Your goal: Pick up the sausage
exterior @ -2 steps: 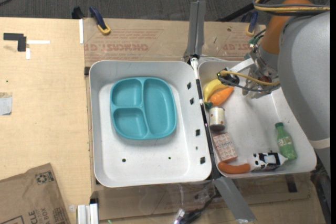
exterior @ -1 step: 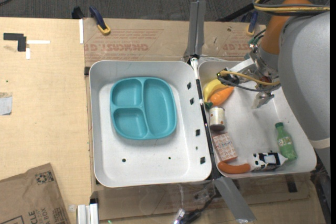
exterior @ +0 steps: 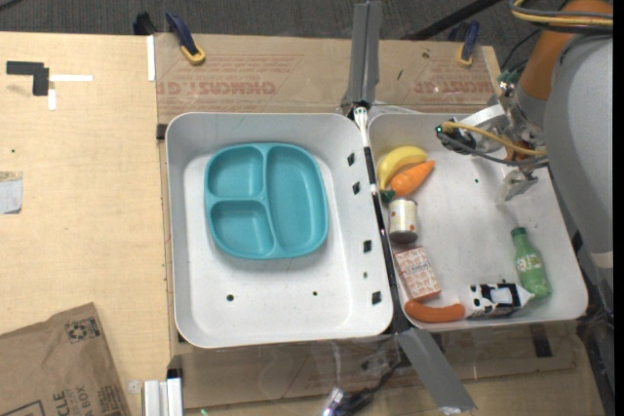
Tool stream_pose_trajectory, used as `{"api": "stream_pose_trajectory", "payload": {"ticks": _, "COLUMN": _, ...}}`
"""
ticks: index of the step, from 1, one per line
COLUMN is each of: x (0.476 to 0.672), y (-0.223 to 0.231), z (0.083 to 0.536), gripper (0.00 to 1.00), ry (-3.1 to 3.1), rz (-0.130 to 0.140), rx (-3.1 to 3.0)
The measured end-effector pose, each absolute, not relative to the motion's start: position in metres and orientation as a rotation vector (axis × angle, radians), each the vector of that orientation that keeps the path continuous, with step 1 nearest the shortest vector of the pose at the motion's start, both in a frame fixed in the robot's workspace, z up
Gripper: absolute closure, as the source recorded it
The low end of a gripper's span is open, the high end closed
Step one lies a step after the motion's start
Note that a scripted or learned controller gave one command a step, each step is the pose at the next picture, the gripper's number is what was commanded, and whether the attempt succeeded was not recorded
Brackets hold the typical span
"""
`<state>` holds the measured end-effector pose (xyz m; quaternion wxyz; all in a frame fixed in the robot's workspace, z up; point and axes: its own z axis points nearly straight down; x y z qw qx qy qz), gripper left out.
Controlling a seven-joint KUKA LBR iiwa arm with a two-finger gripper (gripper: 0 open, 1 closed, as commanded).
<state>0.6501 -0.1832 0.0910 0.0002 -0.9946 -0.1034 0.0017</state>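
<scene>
The sausage (exterior: pixel 436 312), a short orange-red link, lies at the near edge of the right bin (exterior: pixel 468 229), between a small patterned box (exterior: pixel 416 272) and a black-and-white item (exterior: pixel 495 299). My gripper (exterior: pixel 518 180) hangs over the far right part of that bin, well away from the sausage, with cables beside it. Nothing shows in its grasp.
In the right bin a banana (exterior: pixel 398 160), a carrot (exterior: pixel 413 176) and a small can (exterior: pixel 403 218) lie along the left wall. A green bottle (exterior: pixel 529 262) rests near the right wall. The left bin (exterior: pixel 185 287) holds a teal divided plate (exterior: pixel 265 201).
</scene>
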Motion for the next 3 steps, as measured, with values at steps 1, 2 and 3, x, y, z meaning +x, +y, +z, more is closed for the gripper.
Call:
{"api": "stream_pose_trajectory", "payload": {"ticks": 1, "x": 0.648, "y": -0.146, "z": 0.092, "gripper": 0.0, "ry": -0.718, "rz": 0.004, "rx": -3.057}}
{"api": "stream_pose_trajectory", "payload": {"ticks": 2, "x": 0.626, "y": -0.144, "z": 0.091, "gripper": 0.0, "ry": -0.318, "rz": 0.006, "rx": -3.123}}
{"api": "stream_pose_trajectory", "payload": {"ticks": 3, "x": 0.626, "y": -0.145, "z": 0.1, "gripper": 1.0, "ry": -0.319, "rz": 0.009, "rx": -3.123}}
